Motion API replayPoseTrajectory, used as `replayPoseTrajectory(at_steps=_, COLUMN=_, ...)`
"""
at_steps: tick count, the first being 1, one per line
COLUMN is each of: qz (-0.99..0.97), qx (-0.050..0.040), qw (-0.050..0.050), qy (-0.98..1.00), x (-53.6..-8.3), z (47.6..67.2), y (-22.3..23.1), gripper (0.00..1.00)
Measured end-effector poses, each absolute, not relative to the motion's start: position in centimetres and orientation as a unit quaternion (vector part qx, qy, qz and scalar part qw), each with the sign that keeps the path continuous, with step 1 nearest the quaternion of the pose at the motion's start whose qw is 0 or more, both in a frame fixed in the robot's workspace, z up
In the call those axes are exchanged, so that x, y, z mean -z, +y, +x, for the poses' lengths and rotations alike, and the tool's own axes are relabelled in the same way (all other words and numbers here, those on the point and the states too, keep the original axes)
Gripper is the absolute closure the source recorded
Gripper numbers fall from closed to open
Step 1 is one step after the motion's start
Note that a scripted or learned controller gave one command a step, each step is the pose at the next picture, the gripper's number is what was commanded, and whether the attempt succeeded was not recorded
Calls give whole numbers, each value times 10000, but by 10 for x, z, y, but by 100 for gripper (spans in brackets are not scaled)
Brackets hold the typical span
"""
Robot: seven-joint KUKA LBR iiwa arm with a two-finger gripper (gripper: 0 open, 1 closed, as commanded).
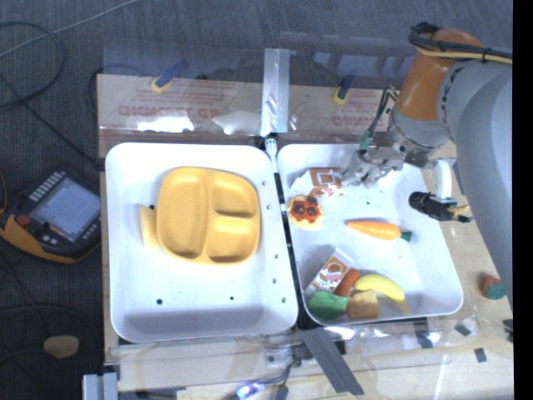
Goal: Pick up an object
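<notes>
Camera view, two bins [125, 248], one yellow tray [208, 213], one carrot [375, 229], one banana [381, 287]

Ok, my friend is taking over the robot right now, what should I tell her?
End effector: low over the far end of the right white bin, beside a small orange-and-white packet; grip state unclear.
Right bin: orange toy carrot, brown flower-shaped toy, yellow toy banana, green toy.
Left white bin: yellow sectioned plastic tray.
Done: nothing lifted.
Left: grab one object.
</notes>
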State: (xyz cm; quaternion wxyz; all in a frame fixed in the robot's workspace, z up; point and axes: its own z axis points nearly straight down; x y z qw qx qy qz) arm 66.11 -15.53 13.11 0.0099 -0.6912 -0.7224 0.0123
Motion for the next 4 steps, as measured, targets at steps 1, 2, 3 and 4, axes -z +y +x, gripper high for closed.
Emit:
replayPoseTrajectory(at_steps=1, qz=-6711, qx=-11, qw=-96, qy=-7413, x=-128, z=648, y=-147, gripper=100)
replayPoseTrajectory(at_steps=2, qz=-7245, qx=-31, qw=17, qy=-6892, x=-179, z=658, y=-87, gripper=100)
replayPoseTrajectory(at_steps=3, qz=-7247, qx=-35, qw=15, qy=-6891, x=-179, z=658, y=-87, gripper=0)
replayPoseTrajectory(at_steps=4, qz=-6924, qx=46, qw=-66, qy=-7215, x=-130, z=656, y=-94, gripper=0)
